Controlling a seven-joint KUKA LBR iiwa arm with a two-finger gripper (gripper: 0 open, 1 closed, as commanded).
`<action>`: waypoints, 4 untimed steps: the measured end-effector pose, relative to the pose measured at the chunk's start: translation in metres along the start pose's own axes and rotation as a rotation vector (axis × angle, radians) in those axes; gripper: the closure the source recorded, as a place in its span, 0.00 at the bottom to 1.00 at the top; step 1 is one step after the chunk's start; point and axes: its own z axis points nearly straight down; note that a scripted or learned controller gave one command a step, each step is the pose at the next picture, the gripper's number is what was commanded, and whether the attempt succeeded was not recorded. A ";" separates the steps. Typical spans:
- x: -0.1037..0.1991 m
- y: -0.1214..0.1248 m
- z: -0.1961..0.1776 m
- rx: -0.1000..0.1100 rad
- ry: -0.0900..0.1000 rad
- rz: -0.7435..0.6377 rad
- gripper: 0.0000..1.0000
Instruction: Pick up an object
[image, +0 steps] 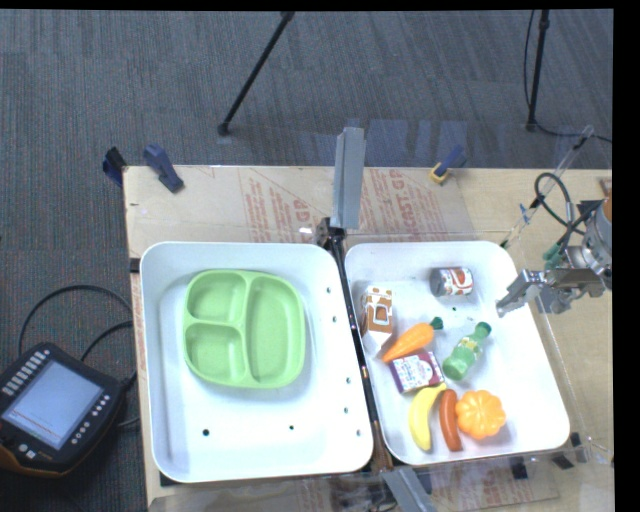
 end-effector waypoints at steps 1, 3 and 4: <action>0.015 0.076 0.090 -0.002 -0.001 -0.199 0.00; 0.112 0.031 0.174 0.000 0.000 -0.383 0.00; 0.110 0.031 0.164 -0.001 0.001 -0.375 1.00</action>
